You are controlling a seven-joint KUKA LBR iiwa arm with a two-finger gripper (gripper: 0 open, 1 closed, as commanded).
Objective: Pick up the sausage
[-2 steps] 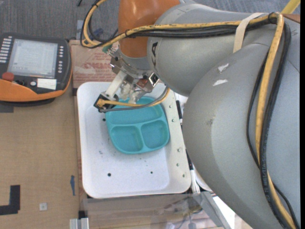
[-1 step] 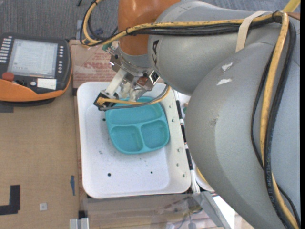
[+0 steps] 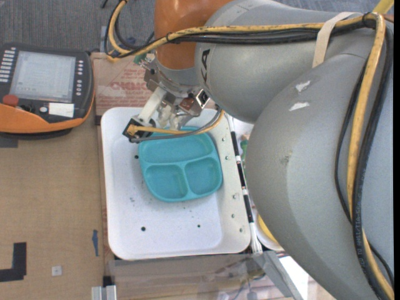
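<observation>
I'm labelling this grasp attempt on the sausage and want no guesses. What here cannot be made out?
1. Right bin: camera view, nearly all covered by the arm; contents cannot be told.
2. Sausage: where it lies cannot be told, likely for that reason.
3. Gripper: small and cluttered at the left bin's far edge; whether it holds anything cannot be told.

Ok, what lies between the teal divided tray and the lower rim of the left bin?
In the camera view, nothing but bare white floor of the left bin, dotted with a few small dark specks, below the teal divided tray.
</observation>
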